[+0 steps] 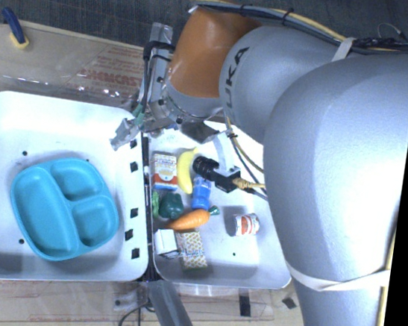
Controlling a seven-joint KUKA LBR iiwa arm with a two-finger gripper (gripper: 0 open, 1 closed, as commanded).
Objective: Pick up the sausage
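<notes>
A blue divided plate [66, 207] lies in the left bin [15, 113]. The gripper [129, 134] hangs over that bin's upper right corner; whether it grips anything, I cannot tell. No sausage is identifiable among the right bin's [268, 269] clutter, with banana [185, 171] and carrot [187, 220].

tray [54, 213]: smooth blue plastic (slightly glossy) | bins [13, 124]: white plastic | arm [343, 140]: satin grey

"KUKA" lettering, partly visible, on grey arm [320, 137] nr orange band.
</notes>
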